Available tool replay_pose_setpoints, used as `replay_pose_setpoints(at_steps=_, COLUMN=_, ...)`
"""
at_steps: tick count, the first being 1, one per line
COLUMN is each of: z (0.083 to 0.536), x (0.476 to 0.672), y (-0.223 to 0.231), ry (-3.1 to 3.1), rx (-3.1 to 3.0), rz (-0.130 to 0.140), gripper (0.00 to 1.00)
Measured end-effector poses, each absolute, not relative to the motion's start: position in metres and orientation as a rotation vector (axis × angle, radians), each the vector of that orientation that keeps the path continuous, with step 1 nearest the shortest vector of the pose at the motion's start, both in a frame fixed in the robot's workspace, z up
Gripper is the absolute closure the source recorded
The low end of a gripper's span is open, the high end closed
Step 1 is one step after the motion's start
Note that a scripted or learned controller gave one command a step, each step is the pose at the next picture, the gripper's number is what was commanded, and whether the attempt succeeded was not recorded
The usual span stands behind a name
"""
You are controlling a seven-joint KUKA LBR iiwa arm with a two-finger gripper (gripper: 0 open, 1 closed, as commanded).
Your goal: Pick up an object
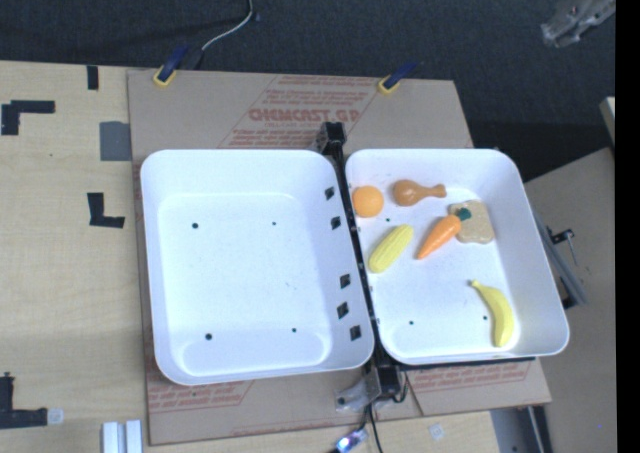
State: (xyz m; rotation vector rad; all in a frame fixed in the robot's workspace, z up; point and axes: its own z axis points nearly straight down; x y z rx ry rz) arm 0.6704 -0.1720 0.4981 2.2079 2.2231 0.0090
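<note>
Right shallow white plastic bin holding a round orange, brown drumstick, yellow corn cob, orange carrot and yellow banana; the grey gripper is blurred at upper right, finger state indeterminate.

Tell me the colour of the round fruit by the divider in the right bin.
Orange, seen clearly in the camera view.

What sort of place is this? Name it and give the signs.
Most likely a robotics lab bench for grasping trials. Two shallow white bins sit clamped side by side on a cardboard sheet, toy food such as a banana and a carrot serves as targets, and black tape marks dot the benchtop.
</note>
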Motion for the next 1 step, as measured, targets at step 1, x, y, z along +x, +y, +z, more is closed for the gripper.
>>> replay_pose_setpoints(at_steps=1, z=0.5373, x=0.6693, y=-0.0517, ry=2.235, rx=2.206, rz=0.008, gripper=1.00)
